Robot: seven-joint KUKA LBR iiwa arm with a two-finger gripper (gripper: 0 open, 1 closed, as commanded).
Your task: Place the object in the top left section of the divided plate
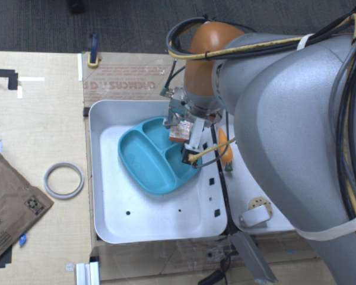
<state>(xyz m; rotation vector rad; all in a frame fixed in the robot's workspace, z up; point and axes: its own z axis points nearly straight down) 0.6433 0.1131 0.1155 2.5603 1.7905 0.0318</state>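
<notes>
- Desk [35, 129]: pale wood, with two white bins set side by side toward its right part.
- Left bin [107, 218]: shallow and white, its rim close to the desk's near edge; a plate is carried in it.
- Plate [148, 165]: blue and divided, lying tilted in the far half of the left bin. One large section is turned toward the bin's left wall; smaller sections are seen on the side under the wrist.
- Arm [285, 117]: grey, entered from the right, with an orange band [204, 43] above the wrist; a yellow cable is run along it.
- Gripper [184, 136]: positioned over the plate's far right part. The state of the jaws cannot be told.
- Object [178, 132]: small, red and white, seen at the gripper just above the plate's far small section. Whether it is clamped or resting on the plate cannot be told.
- Right bin [249, 189]: largely covered by the arm. An orange item [224, 146] is seen by the dividing rim, and a small pale item [258, 209] near the bin's near edge.
- Ring [63, 179]: grey, lying on the desk left of the left bin.
- Box [9, 200]: brown cardboard, at the desk's near left corner.
</notes>
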